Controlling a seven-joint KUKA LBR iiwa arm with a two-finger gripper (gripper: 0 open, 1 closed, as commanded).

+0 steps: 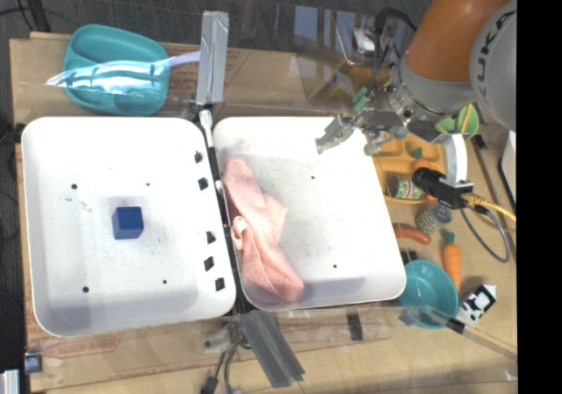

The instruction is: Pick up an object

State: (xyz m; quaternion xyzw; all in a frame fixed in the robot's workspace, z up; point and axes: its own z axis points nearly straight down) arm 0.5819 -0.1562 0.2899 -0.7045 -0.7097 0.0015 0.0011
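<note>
the landmark here is the grey divider (213, 199) where the two white bins meet; everything below is placed from it.

far to its left and above, off the bins, a teal scoop-shaped container (114, 68) lies on the bench, apparently set aside as spare stock. the left bin (53, 296) runs from the divider out to the left. a small blue cube (128, 222) sits on its floor, well apart from the divider and from every wall, so a two-finger grasp from above would have room on all sides.

just to the right of the divider, a pink cloth (259, 234) lies crumpled along the left wall of the right bin (369, 234), its edge touching or nearly touching that wall. it looks slumped there rather than spread, which leaves folds to pinch but makes the wall side awkward to reach.

further right and up from the divider, the gripper (338, 135) hangs over the upper part of the right bin, apart from the cloth. nothing lies between its fingers; whether they are spread or closed i cannot tell from this slanted, blurred view. the arm (457, 32) comes in behind it from the right.

farthest right of the divider, beyond the right bin, toy vegetables including a carrot (451, 262) and a teal bowl (428, 290) sit on the bench as clutter.

nothing is picked up yet. the cloth is the nearest candidate, the cube the other.
</note>
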